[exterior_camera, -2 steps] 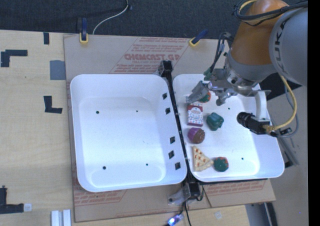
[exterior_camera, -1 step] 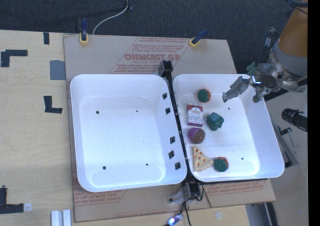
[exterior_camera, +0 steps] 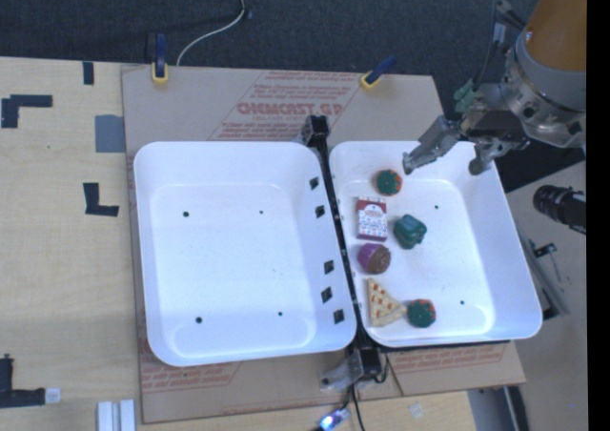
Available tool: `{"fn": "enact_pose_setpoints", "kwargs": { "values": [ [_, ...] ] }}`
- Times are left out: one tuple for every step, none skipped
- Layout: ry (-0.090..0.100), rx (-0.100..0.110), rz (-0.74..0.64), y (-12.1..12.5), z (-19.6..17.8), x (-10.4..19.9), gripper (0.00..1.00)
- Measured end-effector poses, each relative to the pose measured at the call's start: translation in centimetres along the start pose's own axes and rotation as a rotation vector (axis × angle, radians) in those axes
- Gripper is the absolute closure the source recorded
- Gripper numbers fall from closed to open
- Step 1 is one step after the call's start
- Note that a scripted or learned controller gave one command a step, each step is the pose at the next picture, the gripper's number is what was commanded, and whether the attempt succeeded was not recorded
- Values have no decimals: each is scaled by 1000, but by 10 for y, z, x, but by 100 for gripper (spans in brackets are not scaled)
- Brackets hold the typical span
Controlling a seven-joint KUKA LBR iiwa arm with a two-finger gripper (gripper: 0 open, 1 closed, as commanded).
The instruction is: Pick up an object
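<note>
The right bin (exterior_camera: 496,229) holds several small objects along its left side. A round green and brown piece (exterior_camera: 387,181) lies farthest back. In front of it are a red and white carton (exterior_camera: 371,218), a dark green lump (exterior_camera: 410,230) and a purple and brown ball (exterior_camera: 374,256). Near the front lie a pizza-like wedge (exterior_camera: 382,304) and a green and red piece (exterior_camera: 420,313). My gripper (exterior_camera: 442,160) hangs above the bin's back edge, open, its two fingers spread wide with nothing between them. One fingertip is just right of the round green and brown piece.
The left bin (exterior_camera: 229,248) sits beside the right one, with a black divider strip (exterior_camera: 329,229) between them. Both rest on a cardboard sheet (exterior_camera: 276,105) clamped at the back. A white cable (exterior_camera: 214,33) runs behind it.
</note>
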State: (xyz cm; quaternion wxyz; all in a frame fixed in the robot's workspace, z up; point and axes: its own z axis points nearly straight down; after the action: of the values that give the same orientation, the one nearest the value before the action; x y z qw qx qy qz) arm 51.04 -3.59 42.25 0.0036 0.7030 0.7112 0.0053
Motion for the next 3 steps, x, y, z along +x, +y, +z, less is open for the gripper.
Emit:
{"fn": "enact_pose_setpoints", "kwargs": {
  "values": [
    [-4,13,9,1,-2,-5,100],
    [-1,0,4,-10,-109,51,100],
    [-3,13,11,-10,-102,48,0]
  ]
}}
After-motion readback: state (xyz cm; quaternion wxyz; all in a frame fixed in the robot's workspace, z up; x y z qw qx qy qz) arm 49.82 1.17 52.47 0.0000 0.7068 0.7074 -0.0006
